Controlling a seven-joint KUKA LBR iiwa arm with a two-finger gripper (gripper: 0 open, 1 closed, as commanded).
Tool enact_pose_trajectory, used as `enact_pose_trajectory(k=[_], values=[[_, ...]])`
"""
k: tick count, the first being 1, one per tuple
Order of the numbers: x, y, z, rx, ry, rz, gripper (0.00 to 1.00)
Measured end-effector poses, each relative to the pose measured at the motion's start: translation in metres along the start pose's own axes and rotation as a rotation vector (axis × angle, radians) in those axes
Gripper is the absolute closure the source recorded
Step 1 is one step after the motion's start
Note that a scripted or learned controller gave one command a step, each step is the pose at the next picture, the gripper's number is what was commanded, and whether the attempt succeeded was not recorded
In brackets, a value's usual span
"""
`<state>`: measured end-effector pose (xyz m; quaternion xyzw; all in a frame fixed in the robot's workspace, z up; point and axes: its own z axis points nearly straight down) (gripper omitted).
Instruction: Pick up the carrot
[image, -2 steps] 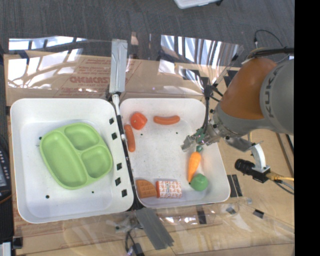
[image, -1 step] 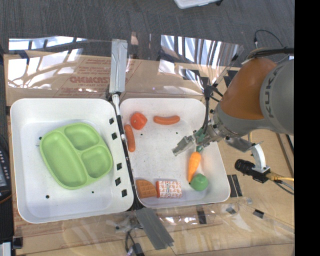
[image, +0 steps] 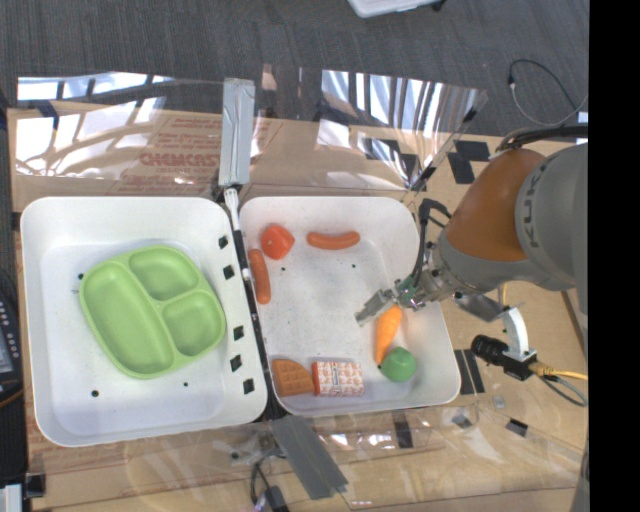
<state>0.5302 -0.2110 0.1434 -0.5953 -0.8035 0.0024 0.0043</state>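
Low in the right bin (image: 430, 300), the carrot (image: 387, 333) lies beside a green ball (image: 398, 364), its top end just under the pincer (image: 385, 303), whose fingers look spread, grasping nothing.

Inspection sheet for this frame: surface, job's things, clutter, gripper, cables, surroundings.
Surface: left bin and right bin, white, side by side.
Job's things: carrot lying in the right bin, near its right wall, touching the green ball.
Clutter: green divided plate in the left bin; tomato, two sausages, cracker and printed box in the right.
Gripper: gripper at the carrot's upper end; grasp cannot be judged.
Cables: black cable top right; yellow lead right.
Surroundings: clear sheeting, tape strips.
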Motion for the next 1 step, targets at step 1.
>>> enact_pose_trajectory(k=[1], values=[[0.0027, -0.0075, 0.0463, -0.021, -0.014, -0.07, 0.0]])
